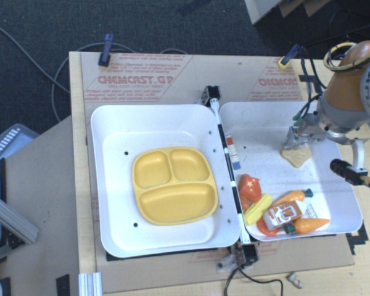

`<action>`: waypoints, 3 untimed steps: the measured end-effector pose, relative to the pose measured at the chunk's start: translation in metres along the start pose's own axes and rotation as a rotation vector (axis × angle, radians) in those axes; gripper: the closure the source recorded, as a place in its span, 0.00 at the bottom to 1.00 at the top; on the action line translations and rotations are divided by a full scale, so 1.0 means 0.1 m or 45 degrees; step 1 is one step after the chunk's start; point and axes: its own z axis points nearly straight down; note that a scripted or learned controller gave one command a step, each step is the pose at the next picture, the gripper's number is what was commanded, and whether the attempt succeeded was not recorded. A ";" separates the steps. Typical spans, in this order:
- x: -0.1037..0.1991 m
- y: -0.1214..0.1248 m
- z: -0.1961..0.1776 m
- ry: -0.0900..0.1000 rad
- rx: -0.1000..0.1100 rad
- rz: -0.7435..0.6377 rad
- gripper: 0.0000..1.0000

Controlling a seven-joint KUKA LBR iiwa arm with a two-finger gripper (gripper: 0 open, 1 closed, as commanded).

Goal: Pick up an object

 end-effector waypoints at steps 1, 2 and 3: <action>-0.34 -0.37 0.06 0.003 0.012 0.002 1.00; -0.23 -0.56 0.08 -0.002 -0.003 0.003 1.00; 0.52 -0.86 -0.82 0.004 0.009 0.000 1.00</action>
